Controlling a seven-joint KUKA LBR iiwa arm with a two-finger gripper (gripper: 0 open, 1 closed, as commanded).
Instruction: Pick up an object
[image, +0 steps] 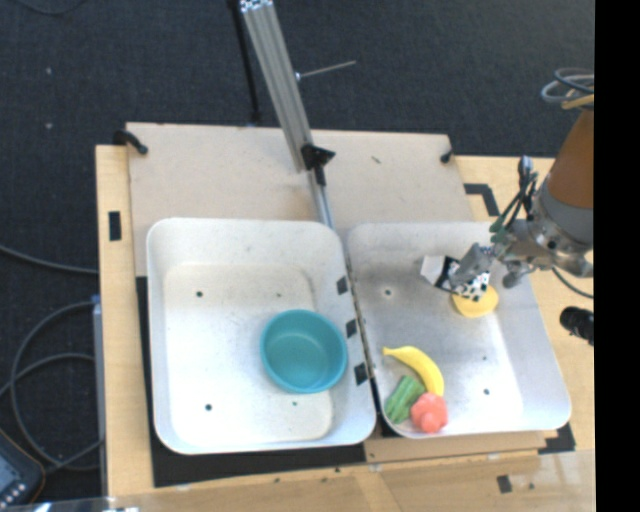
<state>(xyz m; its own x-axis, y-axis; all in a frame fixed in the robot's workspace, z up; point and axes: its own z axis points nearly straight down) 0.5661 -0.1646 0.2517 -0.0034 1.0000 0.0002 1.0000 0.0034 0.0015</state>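
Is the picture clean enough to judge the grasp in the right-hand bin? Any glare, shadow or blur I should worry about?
Camera view: lighting is even and soft, no hard glare on the white bins; the end effector is small and slightly soft, its dark parts merging over the yellow object, so finger contact is unreadable; the blue bowl, banana and red object are crisp with faint shadows.

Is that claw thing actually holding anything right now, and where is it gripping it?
It cannot be told. The gripper sits just above a yellow toy in the right bin, but no object is seen between its fingers.
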